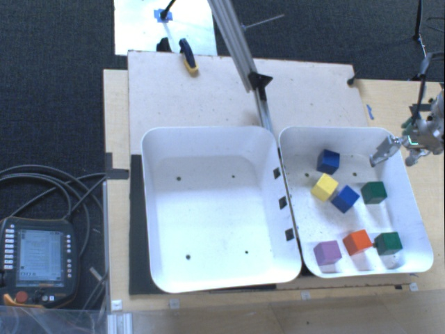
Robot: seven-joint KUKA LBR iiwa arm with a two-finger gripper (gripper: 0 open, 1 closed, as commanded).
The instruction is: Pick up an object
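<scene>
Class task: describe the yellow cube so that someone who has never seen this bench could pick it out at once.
Start at the right bin, the one that holds the cubes. In its upper middle, three cubes run in a cluster; the yellow cube sits below the upper blue cube and touches the lower blue cube. It is the only yellow one.

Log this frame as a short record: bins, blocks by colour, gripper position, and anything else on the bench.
left bin: no blocks
right bin: seven blocks
blue blocks: two
green blocks: two
yellow block: touching a blue one
orange block: near front wall
purple block: front left corner
gripper: over right bin's far right rim, holding nothing
teach pendant: left of bench
</scene>
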